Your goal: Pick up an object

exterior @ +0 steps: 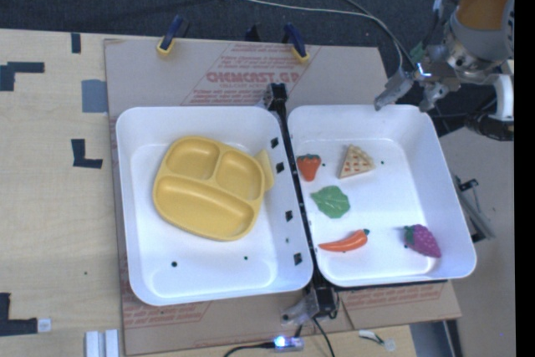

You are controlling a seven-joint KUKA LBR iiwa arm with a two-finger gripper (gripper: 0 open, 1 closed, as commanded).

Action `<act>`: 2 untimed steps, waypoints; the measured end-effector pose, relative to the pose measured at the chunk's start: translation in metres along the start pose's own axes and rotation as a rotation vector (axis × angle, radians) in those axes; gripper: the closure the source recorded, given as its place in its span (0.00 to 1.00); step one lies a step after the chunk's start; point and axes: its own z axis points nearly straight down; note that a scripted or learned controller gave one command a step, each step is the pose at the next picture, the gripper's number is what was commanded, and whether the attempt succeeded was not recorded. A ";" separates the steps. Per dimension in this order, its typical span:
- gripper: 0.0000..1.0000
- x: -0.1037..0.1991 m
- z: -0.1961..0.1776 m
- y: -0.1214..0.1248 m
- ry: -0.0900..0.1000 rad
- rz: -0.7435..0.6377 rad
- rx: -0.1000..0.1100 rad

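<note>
Camera view, arm: you are seeing the grey arm's two-finger gripper (404, 93) hovering above the far corner of the right shallow white bin (443, 171), fingers spread apart and gripping nothing.
Camera view, candidates: all are lying below and to the side of the gripper, well apart from it. Nearest is the tan waffle-textured wedge (357, 161); next to that the small red strawberry-shaped toy (308, 167); further off the green leafy piece (331, 201), the red-orange chilli toy (344, 242) and the purple grape cluster (423, 240).
Camera view, other bin: the yellow divided plastic tray (209, 186) is sitting in the left shallow white bin (142, 263), farthest from the gripper.
Risk: you are probably watching an approach not yet committed; flat, small pieces could be slipping out, and the fingers could be striking the bin wall.
</note>
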 end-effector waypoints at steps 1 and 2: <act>0.00 0.000 -0.004 0.001 -0.001 -0.001 -0.007; 0.00 -0.009 0.046 0.004 -0.001 -0.001 -0.003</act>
